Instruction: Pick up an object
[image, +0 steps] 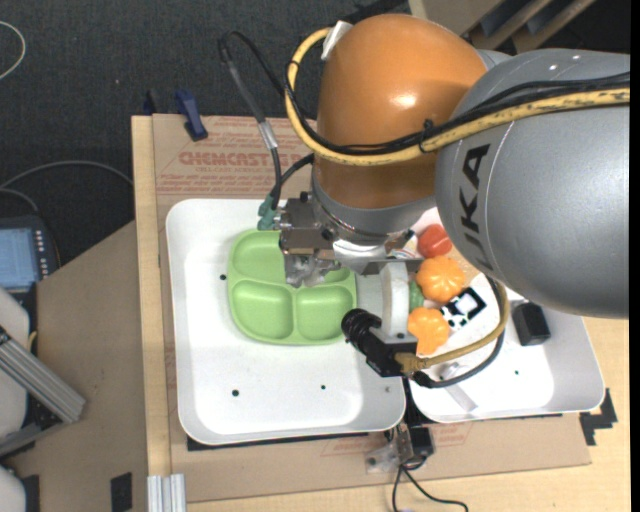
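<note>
Green divided plate (285, 300) partly hidden beneath the claw (305, 262).

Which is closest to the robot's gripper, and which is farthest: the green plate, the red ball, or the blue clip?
From the gripper:
1. Green divided plate, right beneath it in the left bin.
2. Red ball, to its right in the right bin.
3. Blue clip, far off at the bench's top-left edge.
</note>
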